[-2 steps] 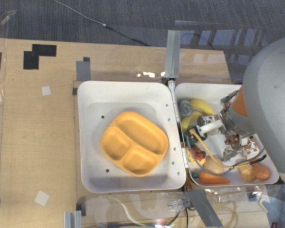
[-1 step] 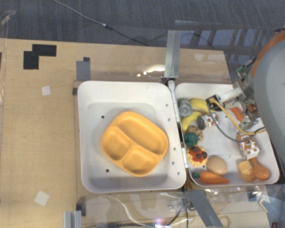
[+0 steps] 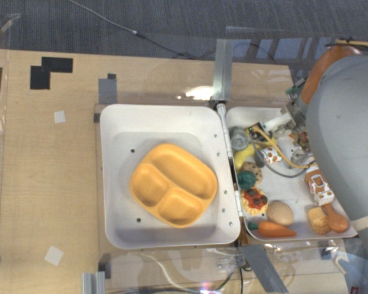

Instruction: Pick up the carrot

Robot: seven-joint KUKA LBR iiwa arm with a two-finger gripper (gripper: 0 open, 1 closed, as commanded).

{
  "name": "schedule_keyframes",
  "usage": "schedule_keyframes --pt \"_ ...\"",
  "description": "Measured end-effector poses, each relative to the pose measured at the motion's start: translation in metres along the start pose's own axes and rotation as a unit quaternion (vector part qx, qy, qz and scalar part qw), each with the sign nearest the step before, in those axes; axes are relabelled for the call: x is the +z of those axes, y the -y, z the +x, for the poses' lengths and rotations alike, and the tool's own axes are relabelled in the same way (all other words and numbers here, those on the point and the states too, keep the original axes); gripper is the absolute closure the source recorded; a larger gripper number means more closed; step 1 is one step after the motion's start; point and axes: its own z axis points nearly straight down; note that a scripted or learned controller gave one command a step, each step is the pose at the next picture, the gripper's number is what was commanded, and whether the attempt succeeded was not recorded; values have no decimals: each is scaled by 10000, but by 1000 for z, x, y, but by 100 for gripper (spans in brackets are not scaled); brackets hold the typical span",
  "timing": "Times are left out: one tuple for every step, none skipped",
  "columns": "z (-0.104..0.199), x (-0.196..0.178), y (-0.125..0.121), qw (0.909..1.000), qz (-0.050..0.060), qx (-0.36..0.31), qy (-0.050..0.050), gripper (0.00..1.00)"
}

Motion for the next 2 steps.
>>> schedule_keyframes --pt "-1 2 0 10000 10 1 15 0" --pt "2 -12 1 10000 -6 -55 -14 100"
